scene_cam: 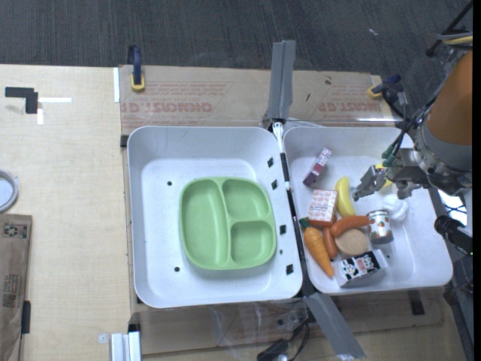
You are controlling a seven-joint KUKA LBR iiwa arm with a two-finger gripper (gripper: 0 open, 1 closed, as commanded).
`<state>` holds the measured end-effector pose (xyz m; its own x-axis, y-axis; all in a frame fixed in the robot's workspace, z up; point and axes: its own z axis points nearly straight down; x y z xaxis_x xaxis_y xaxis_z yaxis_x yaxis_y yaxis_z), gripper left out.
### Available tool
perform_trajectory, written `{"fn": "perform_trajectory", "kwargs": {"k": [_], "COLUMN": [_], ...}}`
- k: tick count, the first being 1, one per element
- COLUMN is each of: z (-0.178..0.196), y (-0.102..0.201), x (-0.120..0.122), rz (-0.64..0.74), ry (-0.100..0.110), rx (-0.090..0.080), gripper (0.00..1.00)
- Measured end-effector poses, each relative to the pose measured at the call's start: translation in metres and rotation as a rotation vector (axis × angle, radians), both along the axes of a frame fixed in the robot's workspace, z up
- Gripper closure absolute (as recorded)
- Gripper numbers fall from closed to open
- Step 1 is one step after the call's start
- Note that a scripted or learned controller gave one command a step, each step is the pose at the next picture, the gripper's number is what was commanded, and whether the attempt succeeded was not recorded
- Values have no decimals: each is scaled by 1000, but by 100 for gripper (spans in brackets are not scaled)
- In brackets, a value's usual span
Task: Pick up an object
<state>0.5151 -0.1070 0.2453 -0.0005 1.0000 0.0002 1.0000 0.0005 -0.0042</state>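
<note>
Gripper [373, 180] above banana [344, 196] (fingers seemingly empty), right bin [421, 277]

We record two bins, the left bin [143, 224] and right bin [421, 265], in smooth white plastic with a faint sheen. We list a divided tray [225, 222] of matt pale-green plastic. The bench [60, 164] looks like light, matt wood; a brown cardboard sheet [203, 96] with red print lies dull behind the bins. We note a glossy yellow banana [344, 196], smooth orange carrots [318, 251], and a printed paper carton [359, 268].
</note>
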Motion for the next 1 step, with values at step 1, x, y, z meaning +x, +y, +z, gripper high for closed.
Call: {"fn": "perform_trajectory", "kwargs": {"k": [1], "z": [-118], "y": [-39], "x": [-16], "rz": [-91], "ry": [0], "rx": [0], "gripper": [0]}}
